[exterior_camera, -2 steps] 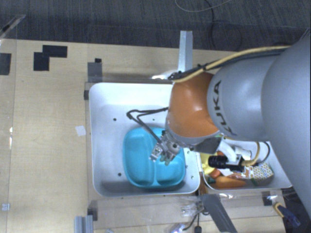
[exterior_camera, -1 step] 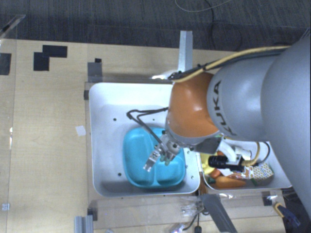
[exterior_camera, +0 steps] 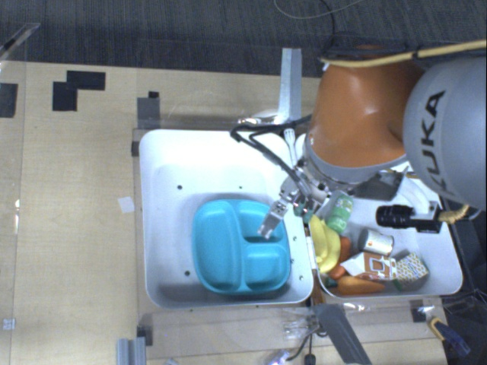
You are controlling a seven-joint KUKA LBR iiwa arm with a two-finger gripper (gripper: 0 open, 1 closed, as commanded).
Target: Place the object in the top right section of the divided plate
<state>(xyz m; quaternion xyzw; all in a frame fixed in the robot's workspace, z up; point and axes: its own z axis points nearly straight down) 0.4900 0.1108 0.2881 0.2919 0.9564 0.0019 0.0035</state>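
Gripper [exterior_camera: 271, 225] over blue divided plate [exterior_camera: 228, 257] top right section, grip state unclear, nothing visibly held

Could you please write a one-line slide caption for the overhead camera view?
KUKA arm's gripper poised over the top right section of the blue divided plate in the left bin.

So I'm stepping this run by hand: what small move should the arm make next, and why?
Probably lift and head back to the right bin. The gripper hangs over the blue divided plate at its top right section with nothing visible between its fingers, while the banana and other items lie in that bin.
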